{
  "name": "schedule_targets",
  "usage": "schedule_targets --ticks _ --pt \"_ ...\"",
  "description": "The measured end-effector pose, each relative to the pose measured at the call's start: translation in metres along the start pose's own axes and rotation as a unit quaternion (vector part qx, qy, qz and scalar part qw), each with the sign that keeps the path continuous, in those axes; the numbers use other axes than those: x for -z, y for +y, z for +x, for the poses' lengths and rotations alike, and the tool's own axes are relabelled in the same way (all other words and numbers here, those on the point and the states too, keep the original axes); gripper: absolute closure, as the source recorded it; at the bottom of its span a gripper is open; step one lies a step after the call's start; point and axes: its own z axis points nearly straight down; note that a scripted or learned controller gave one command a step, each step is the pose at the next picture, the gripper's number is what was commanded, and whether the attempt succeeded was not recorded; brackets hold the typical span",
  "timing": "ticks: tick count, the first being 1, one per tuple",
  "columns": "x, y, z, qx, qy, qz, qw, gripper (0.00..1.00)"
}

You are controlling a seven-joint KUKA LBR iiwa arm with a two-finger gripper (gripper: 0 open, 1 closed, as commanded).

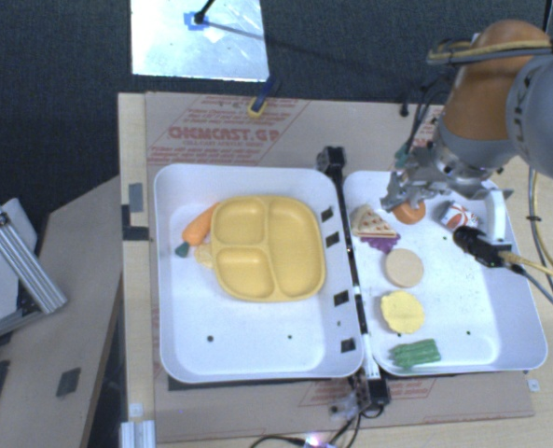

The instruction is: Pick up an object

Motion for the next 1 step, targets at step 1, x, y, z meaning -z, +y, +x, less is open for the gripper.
schedule_targets --ticks 1 --pt "0.0189 -0.0125 0.0060 -0.001 0.000 -0.001 1.0000 1.00"
